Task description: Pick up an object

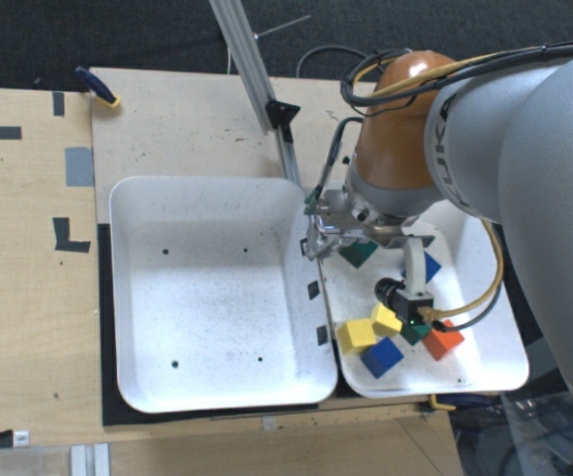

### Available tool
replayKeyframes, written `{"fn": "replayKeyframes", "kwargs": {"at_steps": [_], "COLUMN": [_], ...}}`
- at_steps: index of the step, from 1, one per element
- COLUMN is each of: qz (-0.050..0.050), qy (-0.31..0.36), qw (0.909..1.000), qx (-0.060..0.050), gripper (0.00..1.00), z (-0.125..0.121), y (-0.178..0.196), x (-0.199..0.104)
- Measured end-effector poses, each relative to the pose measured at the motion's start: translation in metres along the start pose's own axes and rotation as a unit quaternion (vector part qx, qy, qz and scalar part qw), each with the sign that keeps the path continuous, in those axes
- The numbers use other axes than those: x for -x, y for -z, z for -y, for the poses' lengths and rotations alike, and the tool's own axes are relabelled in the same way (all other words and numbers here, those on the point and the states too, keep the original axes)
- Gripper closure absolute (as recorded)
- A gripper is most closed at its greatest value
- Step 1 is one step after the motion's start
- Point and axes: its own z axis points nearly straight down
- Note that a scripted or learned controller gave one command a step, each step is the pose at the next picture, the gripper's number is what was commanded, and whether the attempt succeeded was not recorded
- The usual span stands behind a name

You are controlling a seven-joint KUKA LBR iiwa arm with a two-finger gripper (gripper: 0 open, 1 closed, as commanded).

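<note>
**Pincer low in the right bin, no object in hand yet**

Grey arm casing (524,157) looms largest, closest to the lens, sweeping in from the right above the right bin (485,370). Below the orange band (405,117) the wrist ends in the pincer (338,228), which hangs over the upper left part of that bin, close to the wall shared with the left bin (207,296). Whether it is wide or narrow cannot be told: the wrist hides most of it, and nothing can be seen clamped in it.

Just beside the pincer, on its right and slightly lower, lies a dark green block (359,254), partly under the wrist. Farther out, a blue block (428,266) sits by the white tool housing. Toward the bin's near edge is a tight cluster: a yellow block (358,335) touching a second yellow block (387,318), a blue cube (382,356) just below them, a small green piece (414,332), and an orange-red block (444,340). A black cable (485,286) loops past them.

As a judgement, the pick is at the approach or grasp stage: every visible object rests on the bin floor, nothing is lifted. The dark green block looks the likeliest target. Closing, lifting and confirming the hold remain.
</note>
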Motion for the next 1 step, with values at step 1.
{"fn": "replayKeyframes", "kwargs": {"at_steps": [1], "qz": [0.0], "qy": [0.0], "qw": [1.0], "qx": [0.001], "gripper": [1.0], "z": [-0.0094], "y": [-0.0065], "x": [-0.0497]}}
